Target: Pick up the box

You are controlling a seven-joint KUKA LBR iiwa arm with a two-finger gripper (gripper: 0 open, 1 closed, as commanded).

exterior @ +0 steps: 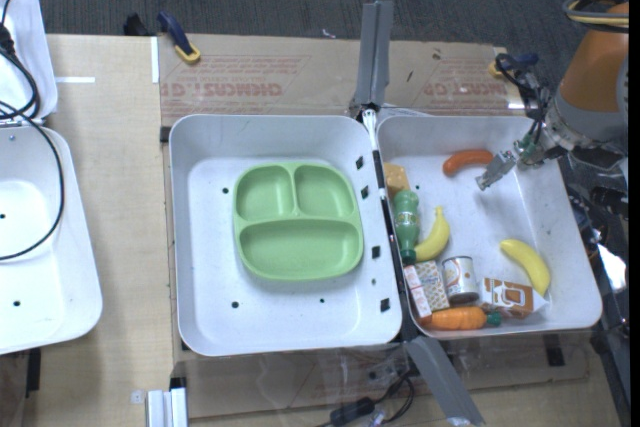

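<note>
A small red-and-white box lies near the front left corner of the right bin, beside a tin can. An orange-and-white carton lies near the front right, just below a banana. My gripper reaches in from the right over the far part of that bin, just right of a red sausage. It is well away from both boxes, and I see nothing in it.
The right bin also holds a second banana, a green bottle, a carrot and a tan bread-like piece. A green divided plate sits in the left bin.
</note>
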